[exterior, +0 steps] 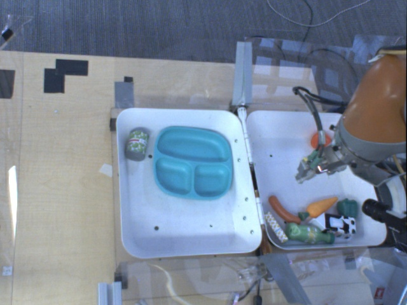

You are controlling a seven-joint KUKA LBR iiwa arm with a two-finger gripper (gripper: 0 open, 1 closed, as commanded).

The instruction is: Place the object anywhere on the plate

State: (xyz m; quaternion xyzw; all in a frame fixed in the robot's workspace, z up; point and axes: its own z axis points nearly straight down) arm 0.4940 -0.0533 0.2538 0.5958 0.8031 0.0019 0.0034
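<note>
A blue divided plate (193, 160) lies in the middle of the left bin (146, 234). A small grey-green can (137, 143) stands just to the plate's left. My gripper (313, 166) hangs over the middle of the right bin (280, 132), pointing left, below the arm's orange band (380, 100). A small orange-red object (316, 139) sits just behind the gripper, partly hidden by it. Nothing can be made out between the gripper's tips.
Toys crowd the right bin's near edge: a red-brown sausage (283, 210), an orange carrot (321, 206), a green bottle (308, 234), a black-and-white cow-patterned piece (340, 223) and a dark green piece (348, 206). A metal divider (241, 75) runs between the bins at the back.
</note>
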